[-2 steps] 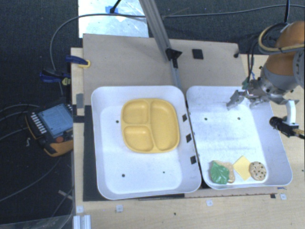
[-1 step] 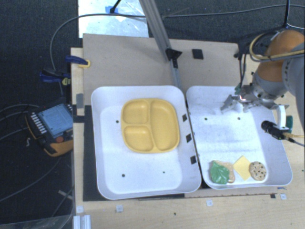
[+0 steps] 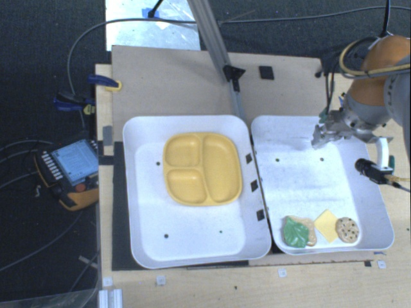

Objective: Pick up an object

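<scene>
A yellow tray (image 3: 203, 169) lies in the left bin (image 3: 148, 236). The toy food (image 3: 320, 229), likely the picking targets, sits along the right bin's (image 3: 302, 172) near edge. The gripper (image 3: 323, 136) hovers over the far corner, well apart from it; its grip cannot be told.

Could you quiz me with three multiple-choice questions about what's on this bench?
1. Where is the yellow tray? A right bin B left bin C floor
2. How many compartments does it have? A three B five C one
3. Where is the gripper? A gripping the cookie B pressing on the tray C above the right bin's far end

Answers: 1 B, it sits in the left bin. 2 A, ridges split it in three. 3 C, it is far from the cookie at the right bin's near edge.
</scene>
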You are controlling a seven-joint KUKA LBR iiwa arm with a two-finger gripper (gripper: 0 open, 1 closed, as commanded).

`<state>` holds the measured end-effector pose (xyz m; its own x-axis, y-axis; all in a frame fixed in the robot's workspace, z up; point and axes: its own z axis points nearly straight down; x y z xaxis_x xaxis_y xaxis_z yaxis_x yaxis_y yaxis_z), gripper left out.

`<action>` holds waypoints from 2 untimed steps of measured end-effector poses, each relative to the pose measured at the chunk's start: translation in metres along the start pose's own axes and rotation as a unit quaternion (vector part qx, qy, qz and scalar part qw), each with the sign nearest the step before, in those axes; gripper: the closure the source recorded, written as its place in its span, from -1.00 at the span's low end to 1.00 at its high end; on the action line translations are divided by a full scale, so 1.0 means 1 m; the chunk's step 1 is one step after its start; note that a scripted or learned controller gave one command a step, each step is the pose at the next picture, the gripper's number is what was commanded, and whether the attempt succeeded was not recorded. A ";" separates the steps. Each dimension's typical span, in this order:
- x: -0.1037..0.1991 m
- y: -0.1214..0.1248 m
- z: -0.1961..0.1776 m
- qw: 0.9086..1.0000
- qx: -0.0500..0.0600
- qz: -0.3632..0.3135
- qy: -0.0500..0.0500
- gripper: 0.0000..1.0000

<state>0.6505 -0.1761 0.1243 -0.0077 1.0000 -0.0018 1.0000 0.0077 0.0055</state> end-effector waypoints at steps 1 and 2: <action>0.000 0.003 -0.065 1.000 -0.001 0.001 0.000 1.00; 0.000 0.004 -0.102 1.000 0.000 0.001 0.000 1.00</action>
<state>0.6541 -0.1758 0.2264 -0.0060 1.0000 -0.0014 1.0000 0.0060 0.0054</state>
